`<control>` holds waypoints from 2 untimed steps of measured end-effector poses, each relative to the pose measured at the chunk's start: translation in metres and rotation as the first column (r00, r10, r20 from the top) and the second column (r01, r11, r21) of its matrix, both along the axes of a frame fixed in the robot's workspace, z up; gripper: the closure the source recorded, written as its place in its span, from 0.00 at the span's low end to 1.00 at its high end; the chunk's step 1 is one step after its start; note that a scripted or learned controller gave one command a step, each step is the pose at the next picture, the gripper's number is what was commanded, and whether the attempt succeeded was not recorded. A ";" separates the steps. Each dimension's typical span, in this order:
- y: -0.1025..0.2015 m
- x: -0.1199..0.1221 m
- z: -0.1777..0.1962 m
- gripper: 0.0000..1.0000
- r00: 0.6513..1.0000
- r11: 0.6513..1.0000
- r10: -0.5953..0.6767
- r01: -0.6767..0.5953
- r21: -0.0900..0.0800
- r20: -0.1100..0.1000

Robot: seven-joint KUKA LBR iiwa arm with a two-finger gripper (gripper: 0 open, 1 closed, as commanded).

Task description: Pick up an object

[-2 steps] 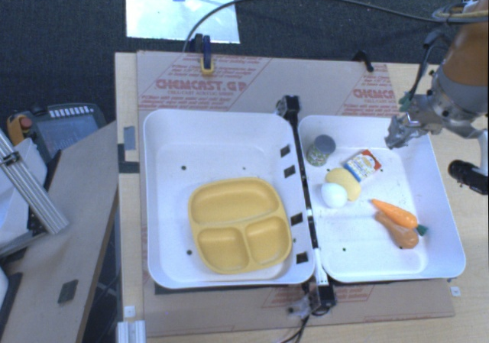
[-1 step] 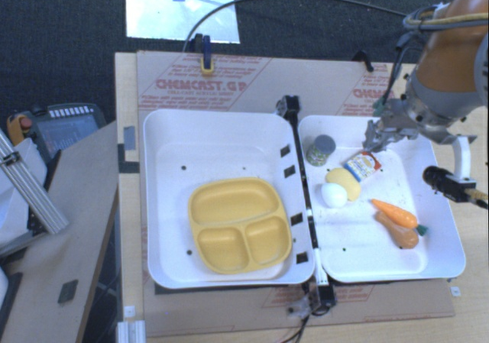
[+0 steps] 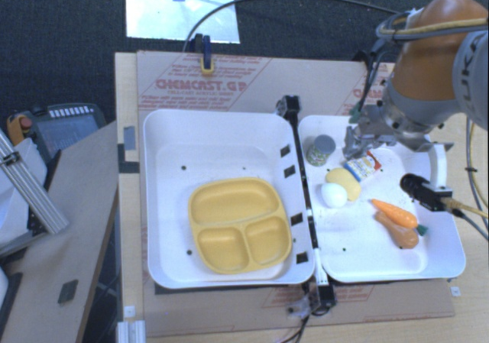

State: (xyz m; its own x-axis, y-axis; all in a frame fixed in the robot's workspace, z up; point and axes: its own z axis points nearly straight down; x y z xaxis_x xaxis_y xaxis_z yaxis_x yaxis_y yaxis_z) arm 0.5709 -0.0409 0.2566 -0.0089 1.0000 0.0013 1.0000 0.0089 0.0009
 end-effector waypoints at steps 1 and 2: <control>0.051 -0.012 0.000 1.00 1.000 1.000 0.001 -0.001 0.001 0.000; 0.098 -0.029 -0.004 1.00 1.000 1.000 0.000 0.000 0.000 -0.001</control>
